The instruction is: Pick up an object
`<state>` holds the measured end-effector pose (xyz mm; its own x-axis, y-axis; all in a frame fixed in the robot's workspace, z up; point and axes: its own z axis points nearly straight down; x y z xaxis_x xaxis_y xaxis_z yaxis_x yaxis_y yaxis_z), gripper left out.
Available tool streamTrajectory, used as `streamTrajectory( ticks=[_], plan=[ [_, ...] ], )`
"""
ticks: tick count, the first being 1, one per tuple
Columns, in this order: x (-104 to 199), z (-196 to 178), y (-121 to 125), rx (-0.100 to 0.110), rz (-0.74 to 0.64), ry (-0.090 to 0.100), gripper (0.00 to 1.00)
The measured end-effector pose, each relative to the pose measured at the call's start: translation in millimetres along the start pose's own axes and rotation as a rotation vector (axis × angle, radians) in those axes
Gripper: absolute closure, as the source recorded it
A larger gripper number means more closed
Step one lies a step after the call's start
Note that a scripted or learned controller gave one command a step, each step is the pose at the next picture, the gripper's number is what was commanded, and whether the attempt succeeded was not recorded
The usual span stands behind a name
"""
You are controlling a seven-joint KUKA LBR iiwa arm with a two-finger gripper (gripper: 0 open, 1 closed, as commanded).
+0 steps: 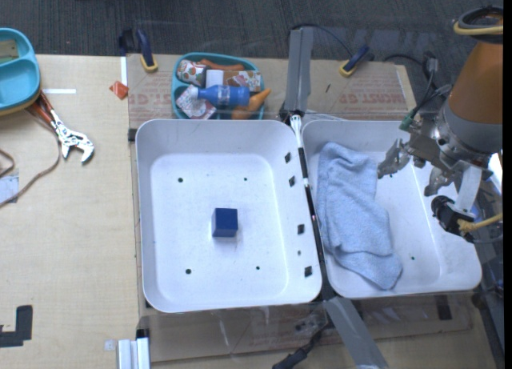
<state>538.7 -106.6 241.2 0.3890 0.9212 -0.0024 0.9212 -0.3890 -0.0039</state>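
A small dark blue cube (pixel 226 222) sits on the floor of the left bin (pixel 160 199), a little below its middle. A crumpled light blue towel (pixel 356 214) lies along the left side of the right bin (pixel 448 267). My gripper (pixel 414 170) hangs over the right bin's upper right part, just right of the towel's top edge and not touching it. Its fingers (pixel 390 162) stand apart, open, with only the white bin floor showing between them. The grey arm with its orange band (pixel 478 79) comes in from the right.
Behind the left bin stands a teal tub (pixel 186 67) of mixed small items. A wrench (pixel 70 142) and a teal tray (pixel 16 71) lie on the bench at far left. Clamps (pixel 144 47) hold the cardboard at the back.
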Motion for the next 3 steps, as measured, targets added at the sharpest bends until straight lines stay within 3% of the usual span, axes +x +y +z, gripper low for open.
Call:
streamTrajectory(
  ticks=[1, 2, 3],
  plan=[
    [10, 1, 13, -0.001, 0.24, 0.0, 0.0],
    [-39, -18, -2, -0.001, 0.142, 0.0, 0.0],
    [33, 117, 59, 0.001, 0.259, 0.0, 0.0]
  ],
)
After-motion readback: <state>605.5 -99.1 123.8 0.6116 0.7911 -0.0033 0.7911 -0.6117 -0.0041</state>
